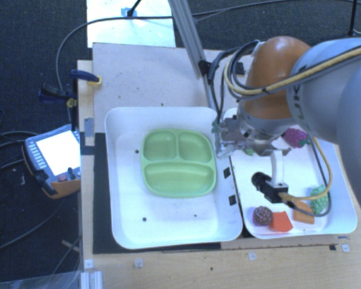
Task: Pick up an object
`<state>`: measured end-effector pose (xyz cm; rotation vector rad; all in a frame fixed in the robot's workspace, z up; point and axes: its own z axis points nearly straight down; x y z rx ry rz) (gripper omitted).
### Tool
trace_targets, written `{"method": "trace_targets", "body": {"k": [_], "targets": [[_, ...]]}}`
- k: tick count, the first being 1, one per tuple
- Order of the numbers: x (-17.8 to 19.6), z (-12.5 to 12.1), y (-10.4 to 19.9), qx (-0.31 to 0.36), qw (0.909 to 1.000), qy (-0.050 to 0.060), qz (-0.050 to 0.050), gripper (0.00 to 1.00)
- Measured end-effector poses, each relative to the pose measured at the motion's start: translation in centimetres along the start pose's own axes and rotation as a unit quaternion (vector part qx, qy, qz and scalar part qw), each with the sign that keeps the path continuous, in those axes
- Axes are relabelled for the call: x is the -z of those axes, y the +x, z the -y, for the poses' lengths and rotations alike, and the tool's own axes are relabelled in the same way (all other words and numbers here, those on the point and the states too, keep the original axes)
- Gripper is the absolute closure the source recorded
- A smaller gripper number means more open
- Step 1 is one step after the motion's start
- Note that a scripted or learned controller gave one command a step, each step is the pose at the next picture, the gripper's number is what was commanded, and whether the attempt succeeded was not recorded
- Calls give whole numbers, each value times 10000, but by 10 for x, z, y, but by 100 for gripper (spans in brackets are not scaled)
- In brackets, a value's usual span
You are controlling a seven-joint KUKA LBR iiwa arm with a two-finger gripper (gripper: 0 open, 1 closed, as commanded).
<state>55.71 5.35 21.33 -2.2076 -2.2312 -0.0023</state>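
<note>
View from above the bench. One grey arm (331,89) with an orange band reaches in from the right, and its gripper (233,138) hangs over the wall shared by two white bins. Whether the gripper is spread or closed cannot be told from here, and nothing can be seen held in it.

Left bin (168,224): one green plate (179,163) with three compartments lies flat just to the view's left of the gripper.

Right bin (343,221): five small objects, all apart from the gripper.
- One purple knobbly piece (295,138) lies beside the wrist, to the gripper's right.
- Four more sit near the front wall, below the gripper:
  - one green knobbly piece (318,200)
  - one orange block (281,222)
  - one dark red ball (263,215), touching the block
  - one orange wedge (304,216), with its long axis running across the bin
</note>
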Motion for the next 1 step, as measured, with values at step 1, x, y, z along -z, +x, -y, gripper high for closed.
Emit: {"method": "trace_targets", "body": {"k": [1], "targets": [[-4, 25, 44, -7, 10000, 7, 7, 100]]}}
